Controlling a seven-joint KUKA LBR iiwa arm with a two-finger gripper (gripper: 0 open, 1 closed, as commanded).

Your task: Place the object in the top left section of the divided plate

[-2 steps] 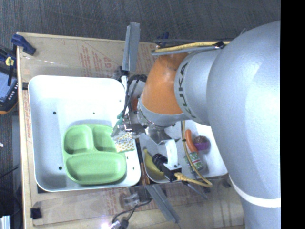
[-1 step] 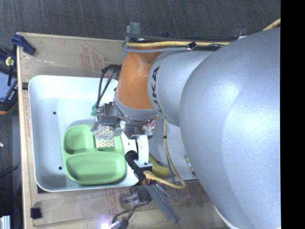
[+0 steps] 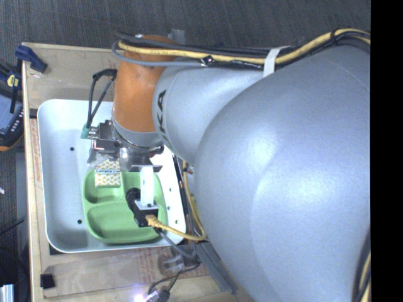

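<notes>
Camera view: one green plate, one patterned object.

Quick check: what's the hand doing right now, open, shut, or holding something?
Hand: cannot be told; it sits over the top left section of the green divided plate, right at a small patterned object.

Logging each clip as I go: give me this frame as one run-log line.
arm: over left bin | gripper: at plate's top left section | packet: in that section of green plate | grasp: cannot tell
</notes>
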